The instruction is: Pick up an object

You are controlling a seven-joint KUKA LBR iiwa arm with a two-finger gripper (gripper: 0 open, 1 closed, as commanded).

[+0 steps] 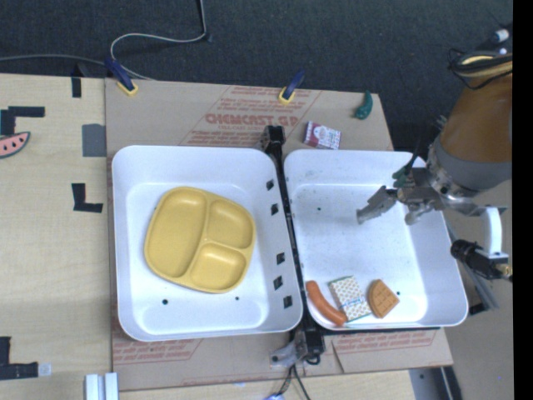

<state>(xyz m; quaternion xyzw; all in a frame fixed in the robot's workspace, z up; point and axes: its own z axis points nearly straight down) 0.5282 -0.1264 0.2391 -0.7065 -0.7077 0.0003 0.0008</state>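
Three small items lie at the front of the right bin: a red-orange sausage, a white and green packet and a tan waffle-like biscuit. My gripper hangs over the right half of that bin, well behind the three items. It is open, its two fingers spread apart with nothing between them. One fingertip points left toward the bin's middle.
The left bin holds a yellow divided plate. A small red packet and a green object lie on the cardboard behind the right bin. Yellow clamps sit on the cardboard's far edge.
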